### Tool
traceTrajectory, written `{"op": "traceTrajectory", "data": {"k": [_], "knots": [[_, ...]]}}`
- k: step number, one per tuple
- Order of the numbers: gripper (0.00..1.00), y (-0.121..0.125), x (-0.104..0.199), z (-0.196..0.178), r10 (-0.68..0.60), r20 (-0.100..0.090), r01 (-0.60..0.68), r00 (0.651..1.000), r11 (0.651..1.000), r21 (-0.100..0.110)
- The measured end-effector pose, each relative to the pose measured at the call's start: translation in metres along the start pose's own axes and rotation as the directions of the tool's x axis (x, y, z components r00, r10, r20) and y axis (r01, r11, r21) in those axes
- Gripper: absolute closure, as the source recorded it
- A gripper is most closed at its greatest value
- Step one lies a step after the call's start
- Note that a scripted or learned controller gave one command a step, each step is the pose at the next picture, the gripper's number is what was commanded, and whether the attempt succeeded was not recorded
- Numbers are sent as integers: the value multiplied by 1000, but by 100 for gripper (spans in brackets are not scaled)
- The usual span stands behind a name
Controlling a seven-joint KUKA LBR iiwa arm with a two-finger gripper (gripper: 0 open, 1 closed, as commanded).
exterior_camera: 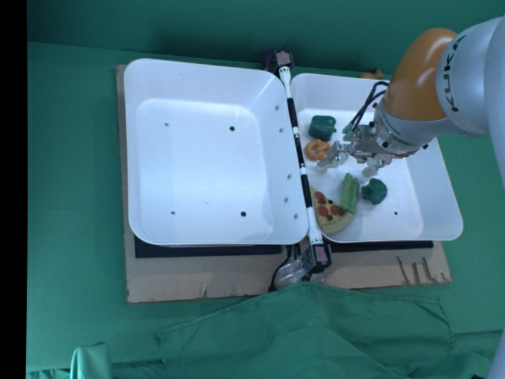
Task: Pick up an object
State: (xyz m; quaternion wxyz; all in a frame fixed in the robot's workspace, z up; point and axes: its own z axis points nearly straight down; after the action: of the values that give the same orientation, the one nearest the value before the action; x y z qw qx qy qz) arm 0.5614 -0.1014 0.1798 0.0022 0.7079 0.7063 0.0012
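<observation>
1. Two shallow white bins side by side on a desk (pixel 71 212) draped in green cloth, over a cardboard sheet (pixel 205 279).
2. Left bin (pixel 150 85) wide and white, floor dotted with a few small dark marks.
3. Right bin (pixel 430 204) holding the toy food, all of it gathered in the half nearer the shared rim.
4. Dark green pepper-like piece (pixel 322 126) near the far edge of that cluster.
5. Orange ring-shaped piece (pixel 317 149) just in front of the green one, close to the shared rim.
6. Long green cucumber-like piece (pixel 349 193) lying roughly upright in the view, just beside a pizza slice (pixel 331 212) with red spots near the bin's front edge.
7. Small dark green broccoli-like piece (pixel 375 190) just right of the long green one, apart from it.
8. Grey arm (pixel 473 69) with orange band reaching in from the right, angled down over the right bin.
9. Gripper (pixel 341 157) low above the bin floor, between the orange ring and the long green piece.
10. Fingers (pixel 328 161) metallic, spread somewhat apart as far as can be judged; view too small and cluttered to be sure.
11. Nothing seen between the fingers; every toy piece resting on the bin floor.
12. Folded green cloth (pixel 331 330) bunched along the front of the desk.
</observation>
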Motion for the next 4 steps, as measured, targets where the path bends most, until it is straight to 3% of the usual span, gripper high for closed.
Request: {"op": "traceTrajectory", "data": {"k": [1,2,3,4], "knots": [[0,-92,-4,-6,6,4,-6,1000,1000,-16],[100,-88,-5,-18,6,6,-6,1000,1000,-22],[0,-89,-5,-17,6,5,-6,1000,1000,-20],[0,-34,-33,-92,1,4,-1,1000,1000,-9]]}}
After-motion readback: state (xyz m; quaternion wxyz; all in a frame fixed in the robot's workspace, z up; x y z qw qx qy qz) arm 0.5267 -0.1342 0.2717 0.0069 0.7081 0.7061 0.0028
